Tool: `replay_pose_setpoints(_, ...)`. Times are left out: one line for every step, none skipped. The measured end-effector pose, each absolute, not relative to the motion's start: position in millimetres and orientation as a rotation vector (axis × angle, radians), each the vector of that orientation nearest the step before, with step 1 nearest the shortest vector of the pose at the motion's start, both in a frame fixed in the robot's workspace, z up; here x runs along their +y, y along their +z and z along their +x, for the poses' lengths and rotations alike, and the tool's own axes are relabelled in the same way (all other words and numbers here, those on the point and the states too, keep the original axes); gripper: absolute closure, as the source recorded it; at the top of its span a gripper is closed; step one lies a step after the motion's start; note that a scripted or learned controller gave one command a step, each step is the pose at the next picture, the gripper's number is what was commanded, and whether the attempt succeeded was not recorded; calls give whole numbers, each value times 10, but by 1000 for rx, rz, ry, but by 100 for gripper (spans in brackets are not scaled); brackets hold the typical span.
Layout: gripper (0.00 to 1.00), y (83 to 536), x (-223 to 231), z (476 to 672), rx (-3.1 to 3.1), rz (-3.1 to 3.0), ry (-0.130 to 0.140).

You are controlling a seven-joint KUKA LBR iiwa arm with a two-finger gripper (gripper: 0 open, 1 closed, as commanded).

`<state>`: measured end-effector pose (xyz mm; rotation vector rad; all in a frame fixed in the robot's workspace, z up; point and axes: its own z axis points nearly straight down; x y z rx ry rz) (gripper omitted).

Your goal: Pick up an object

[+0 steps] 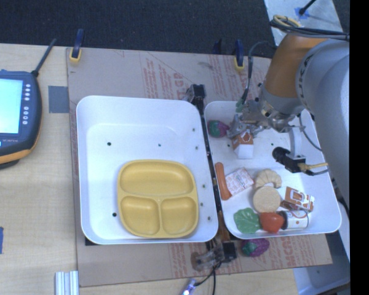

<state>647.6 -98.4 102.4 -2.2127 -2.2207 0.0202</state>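
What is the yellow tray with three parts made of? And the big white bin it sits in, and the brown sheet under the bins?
The yellow tray looks like plastic: one even colour, smooth, rounded moulded compartments, a dull sheen. The white bin also seems plastic, smooth with a rolled rim, though thin painted metal is possible. The brown sheet looks like cardboard: matte, flat, with faded red printing.

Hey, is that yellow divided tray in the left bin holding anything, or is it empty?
Empty. The yellow tray lies flat in the left bin, and all three of its compartments show only bare yellow surface.
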Motion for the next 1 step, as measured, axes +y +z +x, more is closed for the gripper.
replay_pose_setpoints(100, 1924, -860, 5613, -2222, -2217, 3)
